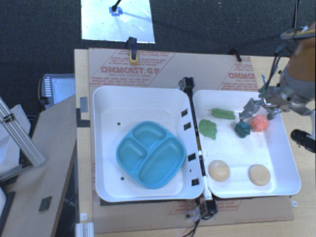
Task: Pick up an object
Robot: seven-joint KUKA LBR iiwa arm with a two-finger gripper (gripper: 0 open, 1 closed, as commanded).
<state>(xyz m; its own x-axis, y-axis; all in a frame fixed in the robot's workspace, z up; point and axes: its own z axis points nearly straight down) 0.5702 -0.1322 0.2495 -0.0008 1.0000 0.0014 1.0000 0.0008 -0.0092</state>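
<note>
Gripper (257, 111) fingers spread apart, empty, upper right of frame — above pink object (259, 124) and teal object (242, 129); green piece (223, 114) left.

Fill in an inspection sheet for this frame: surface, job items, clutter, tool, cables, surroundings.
Surface: two white bins side by side, left bin and right bin, on a board printed with red lettering.
Job's things: in the right bin, a green strip, green leaf piece, teal lump, pink lump and two tan rounds. All lie apart except the teal and pink lumps, which are close together.
Clutter: blue divided plate in the left bin.
Tool: tool low over the teal and pink lumps; grip state unclear.
Cables: thin cable by the arm.
Surroundings: dark carpet, shiny sheet, clamp.
</note>
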